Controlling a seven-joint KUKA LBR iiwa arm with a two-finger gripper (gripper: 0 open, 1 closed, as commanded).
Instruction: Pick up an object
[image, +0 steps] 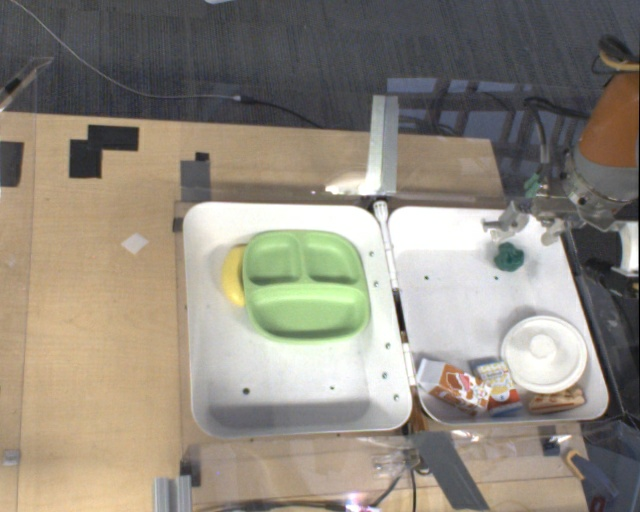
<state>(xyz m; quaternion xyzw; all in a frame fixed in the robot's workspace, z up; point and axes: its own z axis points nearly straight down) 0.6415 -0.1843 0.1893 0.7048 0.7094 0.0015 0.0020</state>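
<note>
My gripper (523, 228) hangs over the far right part of the right bin (450, 300), with the orange-banded arm (612, 130) coming in from the upper right. Its two grey fingers (499, 224) stand spread apart, open, with nothing between them. Just below them a small dark green object (511, 258) lies on the bin floor. It is close to the fingertips, and I cannot tell whether they touch it.
A white round bowl (543, 351) sits in the right bin's near right corner, beside colourful snack packets (472, 386) and a brown item (556, 402). In the left bin (215, 380), a green divided plate (305, 283) partly covers a yellow object (232, 277).
</note>
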